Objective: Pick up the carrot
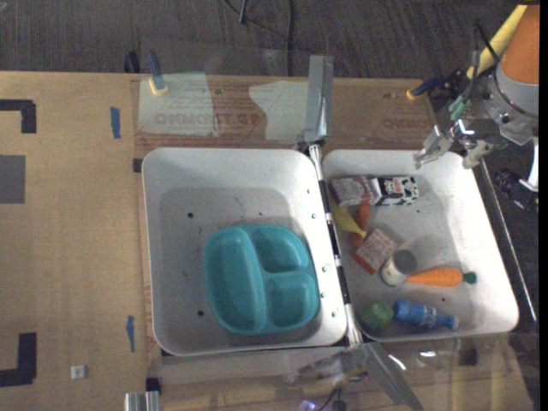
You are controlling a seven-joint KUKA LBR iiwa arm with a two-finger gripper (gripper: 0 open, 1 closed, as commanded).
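Worktop (68, 229): tan board carrying two shallow white bins side by side. Landmark for all positions below is the right bin (492, 255).

Left bin (171, 187), touching the right bin along its left wall: holds one teal divided plate (257, 276), three compartments, lying flat toward the near side.

Arm (518, 50): grey with orange band, over the right bin's far right corner. Gripper (449, 148) hangs just above that bin's far rim, fingers spread apart, nothing between them, well apart from the carrot.

Inside the right bin, bigger items first:
- Carrot (438, 276): orange, tapered, lying flat and roughly crosswise in the near right part; green stub end points to the right wall, thin tip touches or nearly touches a small white cup (396, 266).
- Blue bottle (424, 316), on its side near the front wall, just nearer than the carrot.
- Milk carton (396, 188), on its side near the far wall.
- Green round item (375, 316), front left corner.
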